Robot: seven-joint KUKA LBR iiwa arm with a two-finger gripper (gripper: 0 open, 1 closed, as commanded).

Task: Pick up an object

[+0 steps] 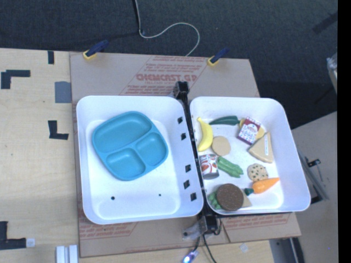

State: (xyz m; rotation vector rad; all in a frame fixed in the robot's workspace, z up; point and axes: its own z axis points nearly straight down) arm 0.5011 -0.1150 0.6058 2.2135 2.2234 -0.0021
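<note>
The right bin [288,126] holds several toy foods. A yellow banana [205,134] lies at its left beside a tan round cracker [221,146]. A dark green pepper [225,120] sits at the back, next to a small red box [249,130] and a cheese wedge [262,147]. Lower down are a small can [208,166], a green pea pod [230,167], a speckled cookie [256,172], an orange carrot [264,185] and a brown round patty [229,196].
The left bin [88,199] carries a blue divided plate [129,144]. Both bins rest on a cardboard sheet [159,75] held by clamps [96,49] at the back. A white cable [164,32] loops behind.
</note>
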